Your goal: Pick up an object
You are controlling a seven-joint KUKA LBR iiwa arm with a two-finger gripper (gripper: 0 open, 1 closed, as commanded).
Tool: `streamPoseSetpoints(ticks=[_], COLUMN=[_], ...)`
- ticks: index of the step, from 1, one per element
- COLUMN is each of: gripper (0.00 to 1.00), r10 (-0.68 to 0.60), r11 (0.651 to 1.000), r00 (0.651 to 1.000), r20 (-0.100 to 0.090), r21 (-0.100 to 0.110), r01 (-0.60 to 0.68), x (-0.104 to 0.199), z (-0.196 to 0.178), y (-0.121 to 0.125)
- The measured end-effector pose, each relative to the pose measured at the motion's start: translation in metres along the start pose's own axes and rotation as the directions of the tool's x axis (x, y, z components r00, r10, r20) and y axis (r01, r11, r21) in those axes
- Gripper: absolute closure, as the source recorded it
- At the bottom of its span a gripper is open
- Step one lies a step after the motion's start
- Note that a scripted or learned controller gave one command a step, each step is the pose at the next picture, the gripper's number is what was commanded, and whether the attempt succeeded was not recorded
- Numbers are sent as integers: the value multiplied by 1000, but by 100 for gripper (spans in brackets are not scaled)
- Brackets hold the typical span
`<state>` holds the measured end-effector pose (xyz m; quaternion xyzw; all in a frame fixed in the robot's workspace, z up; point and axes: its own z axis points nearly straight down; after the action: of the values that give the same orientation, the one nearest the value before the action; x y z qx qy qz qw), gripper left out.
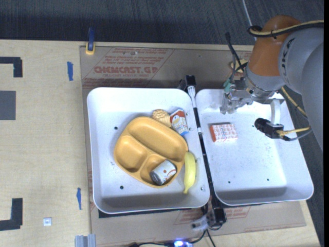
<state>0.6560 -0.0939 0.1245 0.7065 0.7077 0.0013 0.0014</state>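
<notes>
My gripper (230,105) hangs over the far left part of the right bin (267,184), its fingers pointing down with nothing between them. A small white box with red print (222,132) lies on the bin floor just in front of the gripper, apart from it. In the left bin (100,138) a yellow compartment tray (149,149) holds a small grey-and-white can (163,172). A banana (190,171) lies along the tray's right side. A small red-and-white carton (178,121) and a tan snack (161,116) sit behind the tray.
A black clamp (190,82) stands at the far end of the ridge between the bins. A black cable plug (267,127) hangs from the arm over the right bin. The bins rest on a cardboard sheet (128,66) on the wooden bench.
</notes>
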Motion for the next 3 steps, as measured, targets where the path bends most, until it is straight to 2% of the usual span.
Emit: streamPoseSetpoints(ticks=[1, 2, 3], gripper=[100, 100, 0], r10=[0, 2, 2], r11=[1000, 1000, 1000], r00=[1000, 1000, 1000], r20=[-2, -1, -1], r21=[5, 5, 4], r01=[0, -2, -2], x=[64, 53, 53], z=[-61, -61, -61], y=[-80, -149, -149])
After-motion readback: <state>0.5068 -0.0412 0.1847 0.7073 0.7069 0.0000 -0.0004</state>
